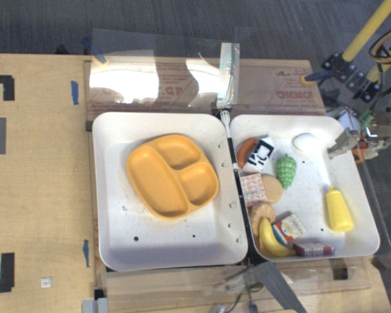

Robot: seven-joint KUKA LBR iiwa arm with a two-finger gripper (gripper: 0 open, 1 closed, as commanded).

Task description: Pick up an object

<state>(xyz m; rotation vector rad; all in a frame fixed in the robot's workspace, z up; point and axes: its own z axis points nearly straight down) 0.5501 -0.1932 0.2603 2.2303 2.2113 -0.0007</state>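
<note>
The right bin (313, 175) holds several small items. Among them are a green bumpy fruit (286, 171), a yellow bottle (338, 209), a banana (270, 238), a white oval piece (304, 141), a black-and-white card (261, 154) and an orange-red piece (246, 149). My gripper (353, 142) hangs at the bin's upper right rim, just right of the white oval piece. It is small and partly cut off there, and nothing shows between its parts.
A yellow divided plate (173, 175) lies in the left bin (111, 227). Along the right bin's left side and front sit a pink wrapper (252, 186), a round tan cookie (272, 188), a small carton (290, 227) and a dark red bar (313, 248). A clear panel stands behind both bins.
</note>
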